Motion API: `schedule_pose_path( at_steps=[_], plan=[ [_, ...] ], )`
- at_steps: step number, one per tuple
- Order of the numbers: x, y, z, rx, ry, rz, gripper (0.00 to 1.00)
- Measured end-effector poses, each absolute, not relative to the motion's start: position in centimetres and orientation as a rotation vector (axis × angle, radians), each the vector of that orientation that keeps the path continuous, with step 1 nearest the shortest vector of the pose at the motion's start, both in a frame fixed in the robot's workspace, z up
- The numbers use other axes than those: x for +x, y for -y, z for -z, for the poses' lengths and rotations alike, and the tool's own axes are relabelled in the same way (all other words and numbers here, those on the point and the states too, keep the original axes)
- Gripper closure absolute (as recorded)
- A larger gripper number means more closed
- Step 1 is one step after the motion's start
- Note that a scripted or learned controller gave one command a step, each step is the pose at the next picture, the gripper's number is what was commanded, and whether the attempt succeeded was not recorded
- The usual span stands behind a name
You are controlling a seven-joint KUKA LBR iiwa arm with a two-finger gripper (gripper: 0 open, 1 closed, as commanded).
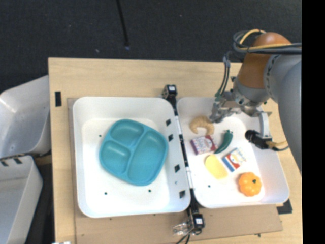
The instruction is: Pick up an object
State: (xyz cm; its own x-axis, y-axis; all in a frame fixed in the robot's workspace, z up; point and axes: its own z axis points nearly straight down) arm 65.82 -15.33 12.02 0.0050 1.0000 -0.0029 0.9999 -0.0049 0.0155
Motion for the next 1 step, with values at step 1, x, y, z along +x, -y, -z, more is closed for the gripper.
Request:
schedule_pose_path(
  at_steps=[1],
  plan=[
    [65.83,15.32,-18.57,2.215,-2.218,-0.006,1.00]
  ],
)
